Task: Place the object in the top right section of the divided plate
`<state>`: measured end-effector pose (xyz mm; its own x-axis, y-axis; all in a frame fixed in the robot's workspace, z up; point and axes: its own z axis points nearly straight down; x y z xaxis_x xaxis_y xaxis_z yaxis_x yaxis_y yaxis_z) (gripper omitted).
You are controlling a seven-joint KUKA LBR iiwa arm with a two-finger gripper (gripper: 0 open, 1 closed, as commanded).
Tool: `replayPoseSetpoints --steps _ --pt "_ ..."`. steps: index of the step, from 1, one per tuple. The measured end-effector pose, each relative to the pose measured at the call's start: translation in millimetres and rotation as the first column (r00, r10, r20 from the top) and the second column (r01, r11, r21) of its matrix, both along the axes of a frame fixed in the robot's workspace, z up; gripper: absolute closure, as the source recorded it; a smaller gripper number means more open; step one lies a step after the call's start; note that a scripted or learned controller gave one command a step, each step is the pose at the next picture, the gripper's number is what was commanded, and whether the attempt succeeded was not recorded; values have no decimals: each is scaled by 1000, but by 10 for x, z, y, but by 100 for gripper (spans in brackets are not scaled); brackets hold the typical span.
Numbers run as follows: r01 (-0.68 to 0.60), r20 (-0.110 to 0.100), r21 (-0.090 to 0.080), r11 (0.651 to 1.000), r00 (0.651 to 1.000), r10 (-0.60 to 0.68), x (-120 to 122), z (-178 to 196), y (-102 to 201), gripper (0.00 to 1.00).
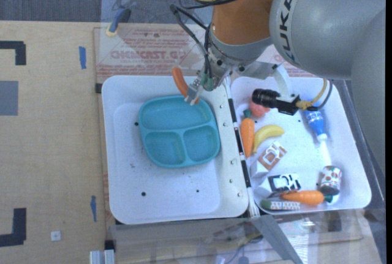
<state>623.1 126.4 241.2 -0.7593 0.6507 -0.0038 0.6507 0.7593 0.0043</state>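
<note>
A small, long orange piece shaped like a carrot (178, 80) is at the far edge of the left shallow white bin (184, 189), just beyond the upper right corner of the teal plastic divided plate (146, 140). Its long axis is slanted: the upper end points up and a little to the left, toward the bin's far wall, and the lower end points down and to the right, toward the plate's corner. The lower end meets the tip of the two-finger gripper (193, 96), which comes down from the right over that same corner. Whether the gripper is clamped on the piece or only touches it, I cannot tell, because the tip is small and partly covered.

The plate lies flat in the left bin, a little tilted, with one wide section on its far side and two smaller sections on its near side.

In the right shallow white bin (343, 146) there are an orange carrot (247, 134), standing lengthwise beside the middle wall, a yellow banana (268, 133) just beside it, and a blue and white bottle (315, 125) further right.
</note>
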Motion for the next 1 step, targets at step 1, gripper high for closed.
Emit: replayPoseSetpoints --steps 1 --pt "-147 1 -1 989 989 147 -161 287 64 100"
